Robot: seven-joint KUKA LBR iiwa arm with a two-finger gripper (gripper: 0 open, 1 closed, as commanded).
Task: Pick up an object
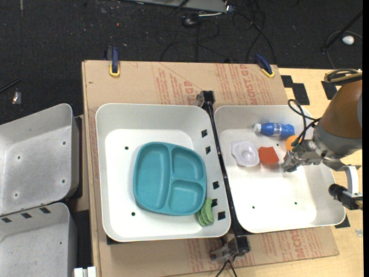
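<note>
In the right bin [277, 209], three small items lie grouped in the far half. A red block [268, 156] sits at the centre of the group. A clear plastic cup [246, 153] lies just beside it on the left. A blue and white bottle [274, 130] lies on its side behind them, near the bin's far wall, with a small orange piece [290, 145] close by.

The gripper [290, 161] is low in this bin, just to the right of the red block. Nothing is seen between its fingers, and whether they stand wide or narrow cannot be told from this angle. The grey and orange arm [340, 123] enters over the bin's right rim.

The left bin [112, 178] holds a teal divided plate [170, 178], with a green item [204, 214] at the plate's near right corner against the bin wall.

Both bins rest on a brown cardboard sheet [155, 77], fastened at its far edge by two blue and yellow clamps [114, 62]. A black divider with clips [218, 154] runs between the bins. Another white tray [34, 154] lies off to the left. The dark speckled floor [52, 27] carries loose cables [248, 16].
</note>
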